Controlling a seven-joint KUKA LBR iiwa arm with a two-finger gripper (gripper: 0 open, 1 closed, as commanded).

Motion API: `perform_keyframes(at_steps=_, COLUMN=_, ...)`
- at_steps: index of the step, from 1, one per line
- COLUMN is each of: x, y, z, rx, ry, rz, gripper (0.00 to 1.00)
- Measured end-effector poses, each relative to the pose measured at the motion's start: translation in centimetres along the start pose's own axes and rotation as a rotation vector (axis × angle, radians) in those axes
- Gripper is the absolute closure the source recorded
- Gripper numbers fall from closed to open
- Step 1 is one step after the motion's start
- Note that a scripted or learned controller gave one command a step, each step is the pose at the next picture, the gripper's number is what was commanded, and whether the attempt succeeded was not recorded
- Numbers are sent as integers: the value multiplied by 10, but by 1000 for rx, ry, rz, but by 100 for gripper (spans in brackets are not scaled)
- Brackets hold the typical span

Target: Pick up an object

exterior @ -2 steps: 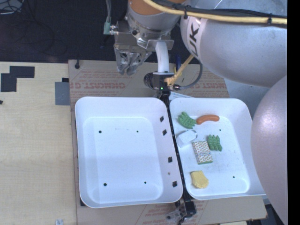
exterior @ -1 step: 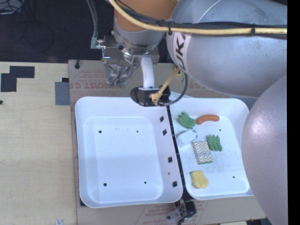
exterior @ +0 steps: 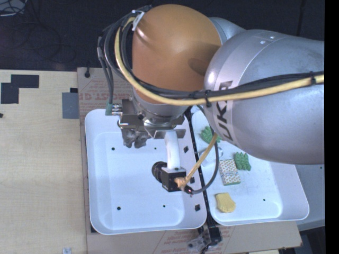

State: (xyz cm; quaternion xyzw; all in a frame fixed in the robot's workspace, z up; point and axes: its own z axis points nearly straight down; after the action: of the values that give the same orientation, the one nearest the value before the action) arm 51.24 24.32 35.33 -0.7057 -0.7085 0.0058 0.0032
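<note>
From the camera view above the bench, the grey arm (exterior: 265, 94) with its orange band (exterior: 169, 44) covers the upper middle of the scene. The landmark here is the patterned block (exterior: 229, 172), a small pale square with a fine checked face that lies flat on the floor of the right bin (exterior: 278, 202).

The gripper (exterior: 134, 138) hangs up and to the view's left of the patterned block, across the rims where the two bins meet. It is above the far part of the left bin (exterior: 122, 197). The wrist hides it from above, so I cannot tell whether it is open or closed, and nothing can be seen held in it.

The things that could be picked up all lie close around the patterned block in the right bin. A yellow lump (exterior: 225, 202) sits just nearer the camera than the block, apart from it. A green knobbly piece (exterior: 242, 161) lies just beside the block's far right corner, so close that touching cannot be ruled out. A second green piece (exterior: 206, 135) lies farther up and to the view's left of the block, partly under the arm and near the bin's inner rim.

The pale wooden bench top (exterior: 37, 168) stretches well to the view's left of the block, beyond the left bin.
</note>
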Motion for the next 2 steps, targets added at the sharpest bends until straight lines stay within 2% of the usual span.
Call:
perform_keyframes(at_steps=1, x=-1, y=-5, z=-20, rx=-10, ry=3, rz=2, gripper=100)
perform_keyframes(at_steps=2, x=1, y=41, z=-72, rx=-16, ry=4, rz=4, gripper=100)
